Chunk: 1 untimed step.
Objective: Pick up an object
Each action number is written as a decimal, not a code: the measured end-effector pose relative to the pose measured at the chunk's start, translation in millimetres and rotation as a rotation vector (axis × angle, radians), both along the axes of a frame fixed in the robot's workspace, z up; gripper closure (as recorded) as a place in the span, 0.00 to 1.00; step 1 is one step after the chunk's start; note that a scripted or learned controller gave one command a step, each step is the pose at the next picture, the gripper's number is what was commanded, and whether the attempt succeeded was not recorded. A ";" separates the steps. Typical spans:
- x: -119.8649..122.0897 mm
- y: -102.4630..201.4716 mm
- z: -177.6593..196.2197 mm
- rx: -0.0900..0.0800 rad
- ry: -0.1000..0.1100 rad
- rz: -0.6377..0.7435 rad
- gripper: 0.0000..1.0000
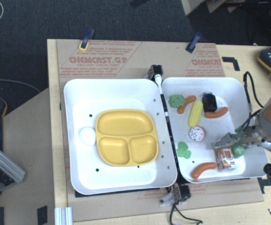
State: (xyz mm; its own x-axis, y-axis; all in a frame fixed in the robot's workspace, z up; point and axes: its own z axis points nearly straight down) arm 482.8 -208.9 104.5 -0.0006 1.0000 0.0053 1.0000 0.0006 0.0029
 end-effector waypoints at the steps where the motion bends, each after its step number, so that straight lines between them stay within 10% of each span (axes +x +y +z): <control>1: 3.4 -2.1 -0.1 -0.006 -0.009 0.000 0.00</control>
State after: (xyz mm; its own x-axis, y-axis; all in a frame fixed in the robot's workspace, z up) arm 486.2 -211.0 104.5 -0.0007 1.0000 -0.0004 0.9999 0.0007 0.0123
